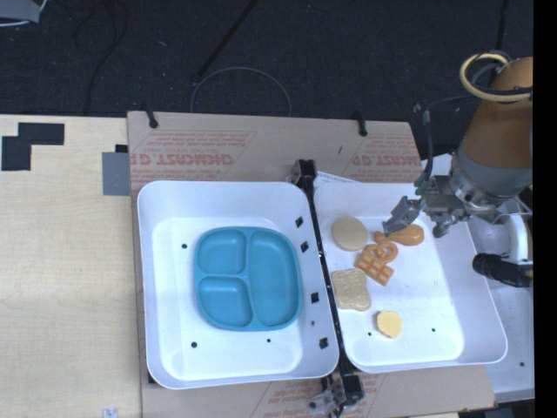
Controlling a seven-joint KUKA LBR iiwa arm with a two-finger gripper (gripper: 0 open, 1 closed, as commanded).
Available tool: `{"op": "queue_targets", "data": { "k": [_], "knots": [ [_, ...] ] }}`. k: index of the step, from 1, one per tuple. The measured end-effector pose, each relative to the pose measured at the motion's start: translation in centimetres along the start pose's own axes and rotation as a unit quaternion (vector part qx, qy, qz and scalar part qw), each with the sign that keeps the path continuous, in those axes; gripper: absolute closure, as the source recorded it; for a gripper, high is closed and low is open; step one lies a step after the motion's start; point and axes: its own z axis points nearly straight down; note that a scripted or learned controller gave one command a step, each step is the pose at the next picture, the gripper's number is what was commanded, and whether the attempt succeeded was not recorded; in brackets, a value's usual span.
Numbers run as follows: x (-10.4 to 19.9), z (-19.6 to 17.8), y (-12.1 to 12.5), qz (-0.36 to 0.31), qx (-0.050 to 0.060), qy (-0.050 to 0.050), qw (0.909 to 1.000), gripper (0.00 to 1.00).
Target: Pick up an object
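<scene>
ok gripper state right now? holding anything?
Gripper: over the right bin, fingers spread around the orange food piece. Open, not holding anything.

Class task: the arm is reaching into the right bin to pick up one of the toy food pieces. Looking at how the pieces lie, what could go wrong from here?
1. The end effector sits beside the small orange oval piece, which lies close to the orange waffle-shaped piece; a grasp may nudge or catch both.
2. The beige toast-shaped piece and round beige disc look flat, so fingers could slide off.
</scene>
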Motion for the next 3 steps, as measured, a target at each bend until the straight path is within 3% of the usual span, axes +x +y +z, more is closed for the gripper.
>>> {"op": "queue_targets", "data": {
  "k": [1,3],
  "knots": [
    [0.0,-0.7,0.2,-0.001,-0.006,-0.001,1.0,0.0],
    [-0.1,9.7,-1.7,0.0,-0.003,0.0,1.0,0.0]
  ]
}}
